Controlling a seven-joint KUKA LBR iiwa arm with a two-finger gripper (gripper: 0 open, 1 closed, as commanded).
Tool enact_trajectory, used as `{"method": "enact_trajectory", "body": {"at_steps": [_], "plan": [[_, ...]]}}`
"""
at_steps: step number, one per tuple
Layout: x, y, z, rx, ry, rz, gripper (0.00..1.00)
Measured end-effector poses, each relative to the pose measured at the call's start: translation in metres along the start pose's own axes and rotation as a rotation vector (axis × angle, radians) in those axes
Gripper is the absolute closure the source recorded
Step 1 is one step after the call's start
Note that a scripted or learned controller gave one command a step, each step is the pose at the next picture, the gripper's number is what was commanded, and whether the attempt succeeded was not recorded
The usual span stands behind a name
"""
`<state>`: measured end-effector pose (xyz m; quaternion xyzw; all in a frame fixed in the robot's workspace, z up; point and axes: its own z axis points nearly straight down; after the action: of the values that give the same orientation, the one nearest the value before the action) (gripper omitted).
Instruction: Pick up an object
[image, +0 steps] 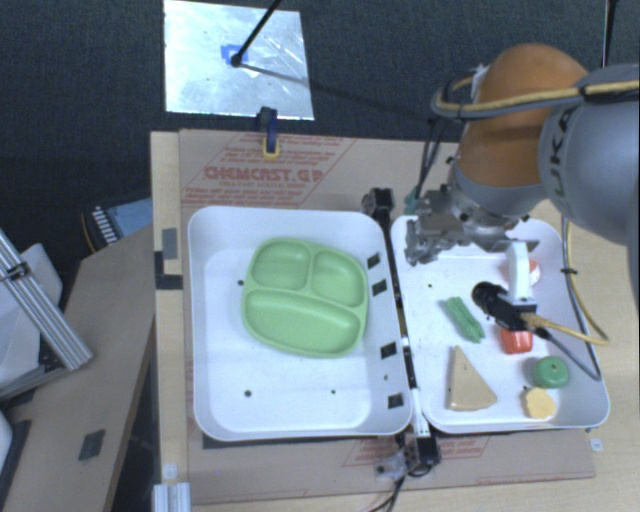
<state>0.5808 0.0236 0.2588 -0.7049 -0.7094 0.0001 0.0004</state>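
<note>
Gripper (425, 245) is hanging over the far corner of the right shallow white bin (590, 400), beside the divider; whether it is open or closed cannot be told. A green ridged stick (464, 318), a tan wedge (466, 381), a small orange-red block (516, 341), a round green piece (550, 373) and a pale yellow lump (540, 403) are lying in that bin. A light green divided plate (305, 297) is sitting in the left white bin (215, 400).

Pale green plate (305, 297) left of the grey gripper (425, 245), white bin (225, 400) under it, dark green stick (464, 318), tan wedge (467, 381), orange-red block (516, 341), yellow lump (540, 403) below the gripper.
</note>
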Motion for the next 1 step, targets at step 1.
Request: {"method": "enact_trajectory", "body": {"at_steps": [1], "plan": [[0.0432, -0.019, 0.007, 0.0, 0.0, -0.001, 1.0]]}}
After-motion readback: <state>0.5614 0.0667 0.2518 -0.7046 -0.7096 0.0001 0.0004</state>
